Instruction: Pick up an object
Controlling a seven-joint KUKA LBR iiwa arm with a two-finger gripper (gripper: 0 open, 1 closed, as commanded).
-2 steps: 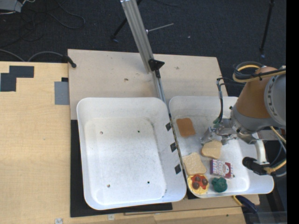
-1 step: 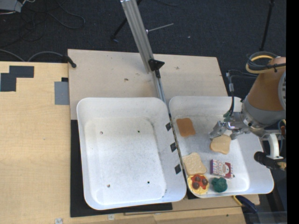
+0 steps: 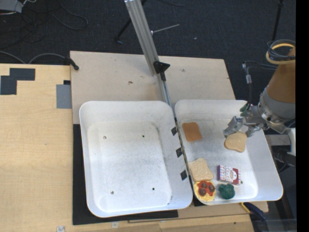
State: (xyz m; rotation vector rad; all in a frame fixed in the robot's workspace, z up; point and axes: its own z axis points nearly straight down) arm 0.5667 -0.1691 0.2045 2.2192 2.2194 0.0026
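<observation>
My gripper [image 3: 240, 130] hangs over the right part of the right bin [image 3: 270, 178], its fingers spread open with nothing between them. Just below it a pale tan, rounded food piece [image 3: 235, 143] lies on the bin floor, close to the fingertips. Further left lies a brown toast-like piece [image 3: 191, 131]. Toward the front of the bin are a light bread slice [image 3: 200, 168], a small pizza with red toppings [image 3: 205, 189], a green lump [image 3: 226, 191] and a small purple-and-white box [image 3: 228, 174].
The left bin [image 3: 96, 115] sits beside the right one, with black clips [image 3: 177, 151] along the shared rim. A slanted aluminium bar [image 3: 145, 37] rises from the back of the bench. The arm's orange band [image 3: 284, 81] stands at the right.
</observation>
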